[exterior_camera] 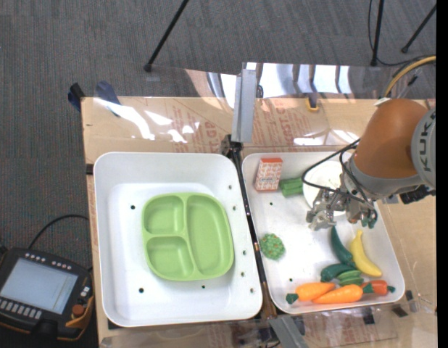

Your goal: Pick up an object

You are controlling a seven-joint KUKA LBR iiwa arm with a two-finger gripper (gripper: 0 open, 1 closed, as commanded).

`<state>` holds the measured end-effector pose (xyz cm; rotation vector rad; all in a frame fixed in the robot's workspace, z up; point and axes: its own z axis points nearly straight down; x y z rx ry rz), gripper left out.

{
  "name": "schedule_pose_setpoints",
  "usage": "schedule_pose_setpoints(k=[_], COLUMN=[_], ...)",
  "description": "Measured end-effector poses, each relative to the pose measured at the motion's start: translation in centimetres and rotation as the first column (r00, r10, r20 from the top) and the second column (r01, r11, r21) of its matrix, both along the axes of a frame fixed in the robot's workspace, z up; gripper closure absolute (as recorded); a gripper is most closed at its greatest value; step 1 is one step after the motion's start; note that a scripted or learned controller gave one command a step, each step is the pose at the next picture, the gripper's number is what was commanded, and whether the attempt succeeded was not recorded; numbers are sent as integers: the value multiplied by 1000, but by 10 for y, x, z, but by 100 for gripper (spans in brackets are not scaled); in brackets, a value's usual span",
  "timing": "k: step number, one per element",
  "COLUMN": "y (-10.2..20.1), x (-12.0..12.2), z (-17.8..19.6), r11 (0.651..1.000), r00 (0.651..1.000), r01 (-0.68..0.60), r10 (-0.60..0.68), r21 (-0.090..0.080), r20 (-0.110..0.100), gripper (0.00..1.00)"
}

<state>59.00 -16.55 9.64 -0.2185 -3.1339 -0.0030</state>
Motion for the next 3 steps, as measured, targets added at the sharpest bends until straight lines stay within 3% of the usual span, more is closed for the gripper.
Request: schedule_pose_setpoints(k=[1,2,3], y=[-46,-46,-47], x=[12,49,49], z=[10,-8,-8], r11=[970,1000,1000], r00=[970,999,999], r01=[-241,-24,-25], r10=[241,24,25], r21=[-1,8,8], r20=[2,-29,-32], gripper=[100,100,0])
